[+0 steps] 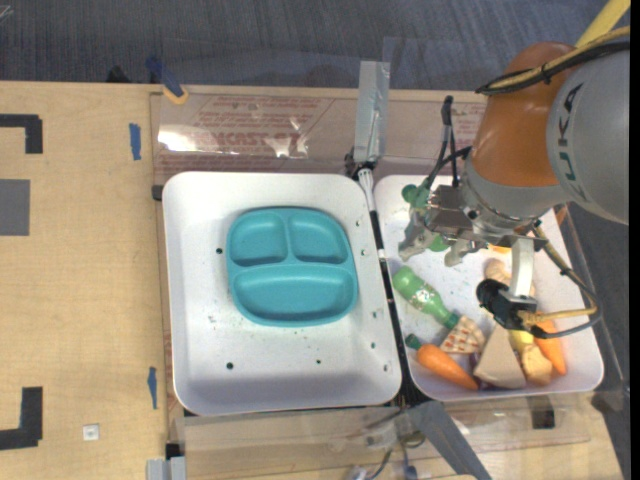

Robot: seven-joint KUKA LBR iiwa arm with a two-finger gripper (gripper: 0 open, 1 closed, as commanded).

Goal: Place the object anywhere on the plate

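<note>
My pincer (437, 236) hung spread and empty over the right bin (585, 373), its toy food, carrot (445, 366) included, unpicked, while the teal divided plate (291, 266) waited bare.

The grey arm (590, 118) reaches in from the right, its claw (432, 240) pointing down.

Worktop (80, 268) was pale wood, black tape marks near left edge, blue tape bits beside bins. Two shallow white bins sat on it side by side, touching along middle. Left bin (190, 358) bore teal divided plate (292, 266), three compartments. Right bin (580, 368) bore toy food: green bottle (422, 296), carrot (445, 366), waffle-like piece (462, 336), tan wedge (500, 363).
</note>
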